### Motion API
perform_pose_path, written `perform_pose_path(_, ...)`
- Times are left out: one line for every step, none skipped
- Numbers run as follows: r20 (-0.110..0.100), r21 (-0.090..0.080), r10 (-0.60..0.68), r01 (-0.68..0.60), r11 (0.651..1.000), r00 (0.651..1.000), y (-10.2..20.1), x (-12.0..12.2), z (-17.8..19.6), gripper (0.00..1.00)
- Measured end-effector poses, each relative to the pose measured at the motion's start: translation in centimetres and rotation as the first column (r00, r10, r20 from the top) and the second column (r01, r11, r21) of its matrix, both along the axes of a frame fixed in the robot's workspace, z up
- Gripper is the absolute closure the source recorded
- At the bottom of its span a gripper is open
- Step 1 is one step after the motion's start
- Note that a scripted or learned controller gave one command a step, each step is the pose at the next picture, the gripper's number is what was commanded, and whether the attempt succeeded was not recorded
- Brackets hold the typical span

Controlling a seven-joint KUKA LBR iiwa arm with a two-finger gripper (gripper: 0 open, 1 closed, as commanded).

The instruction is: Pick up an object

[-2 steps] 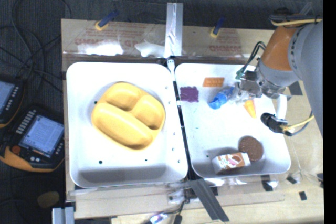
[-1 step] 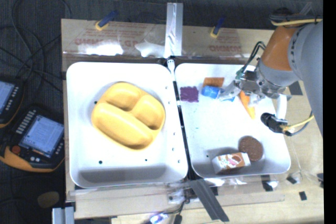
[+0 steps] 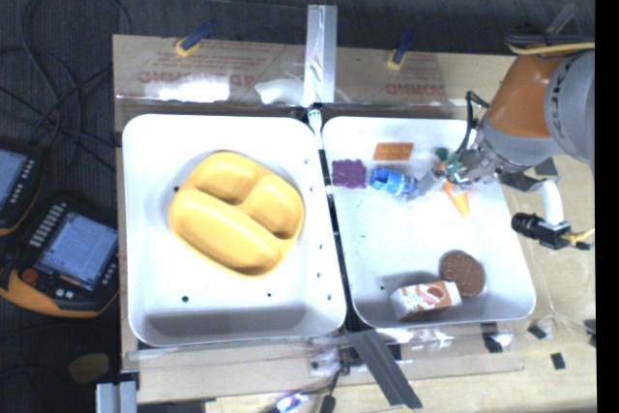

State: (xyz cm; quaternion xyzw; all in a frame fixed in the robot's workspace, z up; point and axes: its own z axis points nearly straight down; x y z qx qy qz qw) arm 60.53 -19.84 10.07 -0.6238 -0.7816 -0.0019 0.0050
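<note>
gripper (image 3: 462,167): low over the right bin's (image 3: 503,300) upper right area, metal head blurred and cluttered; can't tell how its tips stand, can't confirm any grasp
arm (image 3: 542,106): grey body with an orange band, enters from the right, above the right bin's far right corner
carrot (image 3: 456,198): small orange tapered piece, pointed end toward the bin's near side, right at the gripper head; contact unclear
blue object (image 3: 391,180): crinkly, shiny blue-and-clear wrapper look, just left of the gripper in the right bin
purple block (image 3: 348,173): lumpy, matte, squarish, by the right bin's left wall, upper part
orange tile (image 3: 393,151): flat rectangle, near the right bin's far wall
brown disc (image 3: 462,273): round, dark, flat, lower right of the right bin
carton (image 3: 426,299): small box lying on its side, white and brown print, just beside the brown disc at the right bin's near wall
yellow object (image 3: 236,210): big, smooth, glossy, three rounded lobes, in the left bin (image 3: 145,285) beside the right bin
</note>
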Motion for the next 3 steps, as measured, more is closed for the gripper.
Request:
perform_pose_path(0.011, -0.016, 0.217, -0.217, 0.976, 0.976, 0.6, -1.1, -0.1, 0.00)
perform_pose_path(0.025, -0.020, 0.220, -0.219, 0.975, 0.975, 0.8, -0.7, 0.8, 1.00)
perform_pose_path(0.006, -0.012, 0.048, -0.048, 0.999, 0.999, 6.6, 5.4, 10.8, 1.00)
